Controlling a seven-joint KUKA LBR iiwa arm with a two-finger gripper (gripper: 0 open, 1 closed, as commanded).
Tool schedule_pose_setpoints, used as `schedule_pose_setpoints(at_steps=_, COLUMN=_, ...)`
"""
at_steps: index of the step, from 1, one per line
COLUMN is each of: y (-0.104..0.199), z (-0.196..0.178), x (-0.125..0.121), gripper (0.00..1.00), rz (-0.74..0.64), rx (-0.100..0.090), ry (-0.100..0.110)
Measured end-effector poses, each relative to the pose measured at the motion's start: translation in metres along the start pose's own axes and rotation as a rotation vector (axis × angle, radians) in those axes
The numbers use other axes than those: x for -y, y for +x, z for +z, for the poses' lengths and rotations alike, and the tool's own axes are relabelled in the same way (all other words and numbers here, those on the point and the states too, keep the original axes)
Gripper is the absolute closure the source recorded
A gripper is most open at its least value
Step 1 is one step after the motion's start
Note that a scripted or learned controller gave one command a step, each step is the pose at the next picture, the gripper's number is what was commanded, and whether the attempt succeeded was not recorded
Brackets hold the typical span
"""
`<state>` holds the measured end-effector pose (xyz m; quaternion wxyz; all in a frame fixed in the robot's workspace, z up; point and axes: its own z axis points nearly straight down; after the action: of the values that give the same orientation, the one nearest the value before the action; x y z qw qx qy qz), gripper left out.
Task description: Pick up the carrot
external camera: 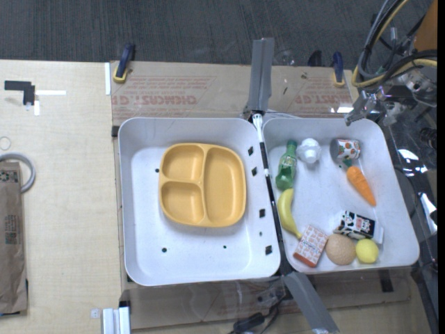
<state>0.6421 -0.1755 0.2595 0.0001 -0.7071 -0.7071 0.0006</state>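
The carrot lies in the right bin, toward its far right side, slanting with its blunt end up by a small printed can and its tip pointing down toward the near right corner. It touches nothing that grips it. Just below the carrot's tip sits a small black-and-white carton, and below that a lemon beside a tan round fruit. Left of the carrot, across a bare stretch of bin floor, a banana lies along the bin's left wall, with a green bottle above it and a white rounded object next to the bottle. An orange-and-white box rests near the banana's lower end.

Up and to the right of the carrot, beyond the bin's far right corner, the gripper hangs among cables; I cannot tell how it stands.

Well to the carrot's left, the left bin holds a yellow divided plate.
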Motion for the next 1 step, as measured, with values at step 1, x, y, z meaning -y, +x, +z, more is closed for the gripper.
schedule_pose_setpoints(at_steps=1, y=-0.0380, z=0.1474, x=0.0407, gripper=0.00, rz=0.084, rx=-0.007, ry=0.003)
